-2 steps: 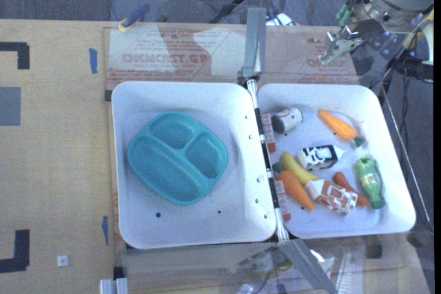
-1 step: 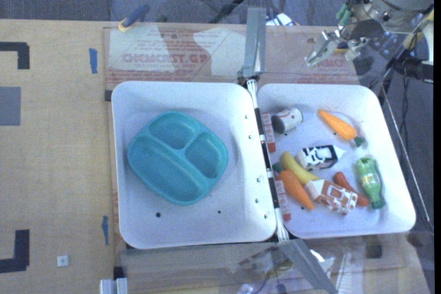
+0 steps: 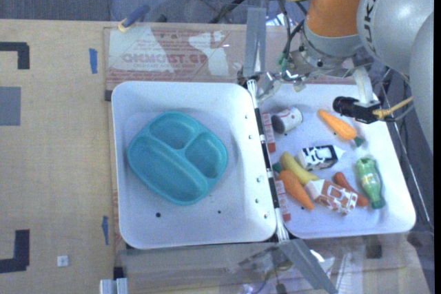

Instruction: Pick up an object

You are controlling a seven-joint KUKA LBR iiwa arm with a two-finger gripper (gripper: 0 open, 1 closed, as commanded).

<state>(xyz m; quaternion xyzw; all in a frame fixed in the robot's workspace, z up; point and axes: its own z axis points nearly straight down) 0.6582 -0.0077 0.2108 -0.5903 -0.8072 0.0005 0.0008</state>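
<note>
A teal tray [image 3: 179, 156] is lying in a white bin [image 3: 138, 217]. Carrots [image 3: 337, 124] are showing orange, a bottle [image 3: 369, 181] green, a banana [image 3: 298, 168] yellow, a carton [image 3: 321, 156] black-and-white, the table [image 3: 48, 169] tan.

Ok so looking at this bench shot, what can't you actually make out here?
- Gripper: fingers too small and cluttered at the right bin's top left corner to read.
- Arm: cut off by the right edge.
- Black-and-white item: too blurred to identify.
- Small can: label unreadable.
</note>
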